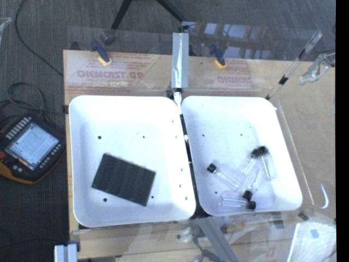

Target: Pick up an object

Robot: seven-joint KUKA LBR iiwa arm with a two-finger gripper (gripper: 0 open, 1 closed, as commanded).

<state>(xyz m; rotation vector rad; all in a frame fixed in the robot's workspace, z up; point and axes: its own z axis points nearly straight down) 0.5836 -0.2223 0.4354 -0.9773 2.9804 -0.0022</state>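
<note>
**Inspector:** Nearest the lens, a pale metal bracket (65,251) sat at the bench's near left corner. Left of the bench lay an orange-and-black handheld pendant with a lit screen (30,149).

**Clerk:** And the bins?

**Inspector:** The left shallow white bin (76,146) held one flat black ribbed rectangular slab (124,179), lying askew towards its near side. The right shallow white bin (283,141) held four clear plastic vials with black caps (235,203), clustered in its near right part, some touching.

**Clerk:** The gripper's state?

**Inspector:** I could not tell.
</note>
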